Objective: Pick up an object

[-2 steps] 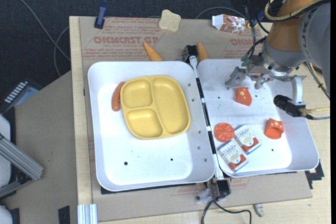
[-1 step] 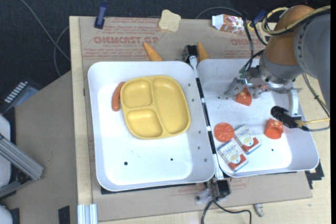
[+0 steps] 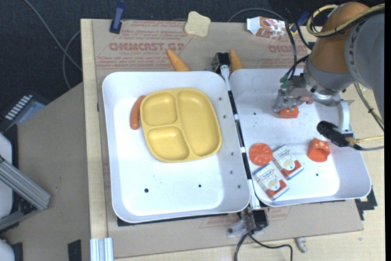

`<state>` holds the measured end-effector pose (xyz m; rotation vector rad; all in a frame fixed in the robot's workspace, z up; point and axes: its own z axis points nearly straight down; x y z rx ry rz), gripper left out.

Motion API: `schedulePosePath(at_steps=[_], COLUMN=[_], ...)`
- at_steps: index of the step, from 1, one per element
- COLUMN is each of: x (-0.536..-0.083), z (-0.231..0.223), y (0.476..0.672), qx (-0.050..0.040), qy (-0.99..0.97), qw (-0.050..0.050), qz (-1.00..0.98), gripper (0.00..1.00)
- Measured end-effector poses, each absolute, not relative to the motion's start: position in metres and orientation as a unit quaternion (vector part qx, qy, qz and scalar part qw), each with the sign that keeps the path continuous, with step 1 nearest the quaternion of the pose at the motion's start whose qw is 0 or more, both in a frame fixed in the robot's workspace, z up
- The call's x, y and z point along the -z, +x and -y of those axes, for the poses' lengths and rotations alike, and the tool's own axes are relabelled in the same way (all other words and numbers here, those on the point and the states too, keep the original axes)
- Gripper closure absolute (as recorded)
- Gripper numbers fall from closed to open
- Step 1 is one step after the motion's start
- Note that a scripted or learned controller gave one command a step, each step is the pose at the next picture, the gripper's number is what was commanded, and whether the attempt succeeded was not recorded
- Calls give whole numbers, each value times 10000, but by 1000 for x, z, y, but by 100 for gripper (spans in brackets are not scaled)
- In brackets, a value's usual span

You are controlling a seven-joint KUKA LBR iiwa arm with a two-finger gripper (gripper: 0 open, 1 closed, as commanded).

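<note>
gripper [image 3: 288,102] sits low in the right bin [image 3: 348,186], directly over a small red-orange piece [image 3: 288,111] touching its tips; jaw state unclear, can't confirm a grasp

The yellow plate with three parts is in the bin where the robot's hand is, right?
No. The camera view shows the yellow plate in the left bin, with a hot dog beside it. The robot's hand is over the right bin, just above a small red thing.
</note>
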<state>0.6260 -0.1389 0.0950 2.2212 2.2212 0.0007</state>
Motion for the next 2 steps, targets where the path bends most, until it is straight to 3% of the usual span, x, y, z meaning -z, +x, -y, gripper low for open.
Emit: schedulePosePath(at_steps=[1, 2], x=[-195, -184], z=[113, 46], y=[611, 605], qx=[-12, 3], qy=[7065, 7067], qw=[20, -15], qz=[-7077, -7075], gripper=[100, 100])
